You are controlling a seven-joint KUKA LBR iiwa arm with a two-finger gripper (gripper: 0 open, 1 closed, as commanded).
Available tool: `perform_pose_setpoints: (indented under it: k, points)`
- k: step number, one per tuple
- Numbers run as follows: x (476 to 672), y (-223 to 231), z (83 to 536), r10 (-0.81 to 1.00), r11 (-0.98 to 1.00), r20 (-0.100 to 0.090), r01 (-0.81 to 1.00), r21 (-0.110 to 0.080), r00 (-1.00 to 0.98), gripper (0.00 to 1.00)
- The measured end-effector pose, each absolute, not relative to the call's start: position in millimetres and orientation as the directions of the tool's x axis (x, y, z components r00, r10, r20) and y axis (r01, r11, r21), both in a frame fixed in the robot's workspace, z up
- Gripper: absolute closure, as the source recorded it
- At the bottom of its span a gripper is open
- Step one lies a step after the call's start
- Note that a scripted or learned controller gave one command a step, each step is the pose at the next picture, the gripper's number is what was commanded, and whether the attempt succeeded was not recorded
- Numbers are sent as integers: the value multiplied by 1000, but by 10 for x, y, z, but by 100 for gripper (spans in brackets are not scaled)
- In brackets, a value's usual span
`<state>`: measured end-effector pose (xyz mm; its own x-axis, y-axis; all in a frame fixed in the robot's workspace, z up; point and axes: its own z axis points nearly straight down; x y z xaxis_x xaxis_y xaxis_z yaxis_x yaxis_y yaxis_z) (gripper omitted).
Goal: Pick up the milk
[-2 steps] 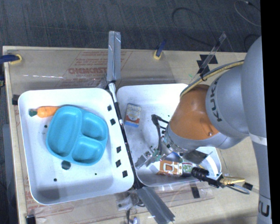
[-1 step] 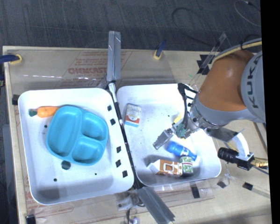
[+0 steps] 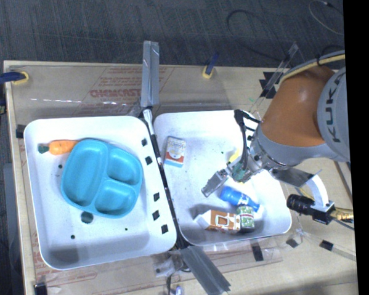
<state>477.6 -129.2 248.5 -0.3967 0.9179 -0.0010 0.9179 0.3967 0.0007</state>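
White cardboard, blue and orange print: the small carton (image 3: 175, 151) lying in the right white plastic bin (image 3: 196, 128) is, by my reading, the milk. It sits near that bin's upper-left corner, just beside the divider between the bins, apart from everything else.

Other contents of the right bin:
- blue plastic bottle with a white band (image 3: 239, 199), lying tilted
- orange-and-white printed box (image 3: 218, 221) along the lower wall, with a small green-labelled can (image 3: 246, 220) touching its right end

Left white bin (image 3: 41, 244): blue three-compartment plastic plate (image 3: 103, 177), orange toy carrot (image 3: 62, 146) at the upper-left corner.

The grey two-finger gripper (image 3: 213, 184) hangs low over the middle of the right bin, just above and left of the blue bottle, well apart from the carton. From this angle I cannot tell whether it is open or closed; the tip reads as one grey shape.

Handling judgement: the carton looks light and probably hollow, with thin walls that give under a hard squeeze. Its printed faces are smooth and may slip. Best hold is across the two narrower sides at mid-body, coming straight down. The nearby bin wall and divider leave little room on the left side, so a slight offset could nudge the carton rather than capture it.
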Motion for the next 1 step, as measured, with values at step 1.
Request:
perform_pose_setpoints:
  k: [1]
  points:
    - [4759, -1104, 1506, 959, 283, 2, 959, -4, -283, 0]
